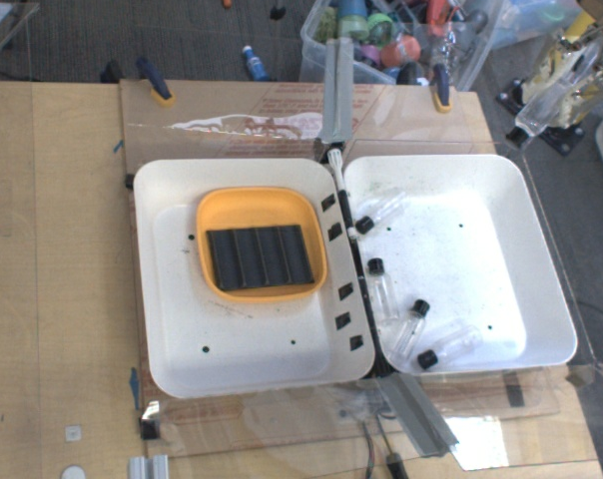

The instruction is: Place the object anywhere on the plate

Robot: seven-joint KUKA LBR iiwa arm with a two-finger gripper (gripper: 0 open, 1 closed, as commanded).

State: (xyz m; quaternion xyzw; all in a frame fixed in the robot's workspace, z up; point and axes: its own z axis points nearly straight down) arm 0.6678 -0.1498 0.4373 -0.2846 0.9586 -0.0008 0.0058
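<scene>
An orange plate [262,200] with rounded corners lies in the left white bin [182,352], a little toward its back. A black ridged rectangular object [260,257] rests flat on the plate, covering most of its middle and reaching its front rim. Nothing touches the object.
The right white bin [491,198] holds several clear vials with black caps [379,285], mostly along its left wall and front. A raised divider [343,257] separates the bins. Behind the bench stands a clear tub of coloured toys [411,18]. Light-coloured equipment [566,78] sits at the back right.
</scene>
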